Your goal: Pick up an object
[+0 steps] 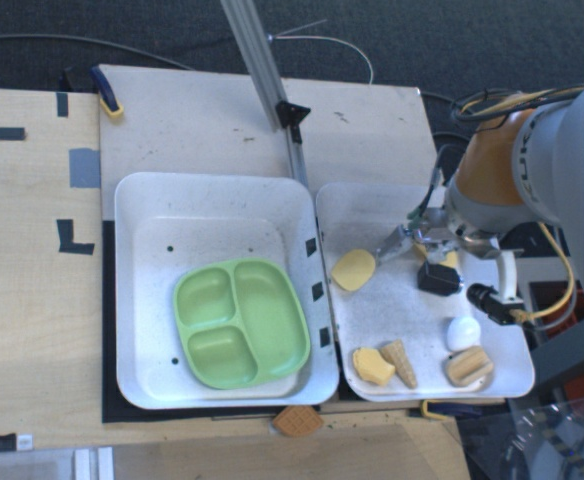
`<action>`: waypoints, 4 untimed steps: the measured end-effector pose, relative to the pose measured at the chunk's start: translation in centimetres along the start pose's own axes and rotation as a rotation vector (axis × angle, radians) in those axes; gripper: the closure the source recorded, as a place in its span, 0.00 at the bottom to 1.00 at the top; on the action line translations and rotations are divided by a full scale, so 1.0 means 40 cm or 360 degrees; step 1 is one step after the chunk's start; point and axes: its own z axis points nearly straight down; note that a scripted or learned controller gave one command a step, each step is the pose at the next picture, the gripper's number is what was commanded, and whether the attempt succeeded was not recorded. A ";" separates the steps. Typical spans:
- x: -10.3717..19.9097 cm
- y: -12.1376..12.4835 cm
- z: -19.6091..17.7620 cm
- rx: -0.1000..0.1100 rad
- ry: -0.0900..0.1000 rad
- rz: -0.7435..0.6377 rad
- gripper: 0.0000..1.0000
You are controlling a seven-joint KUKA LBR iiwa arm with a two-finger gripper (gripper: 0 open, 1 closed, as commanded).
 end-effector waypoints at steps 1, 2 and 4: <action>0.001 -0.001 0.066 0.0033 0.0015 0.0001 0.00; 0.003 -0.001 0.041 0.0035 0.0017 0.0000 1.00; 0.002 -0.014 -0.197 0.0025 0.0016 0.0001 1.00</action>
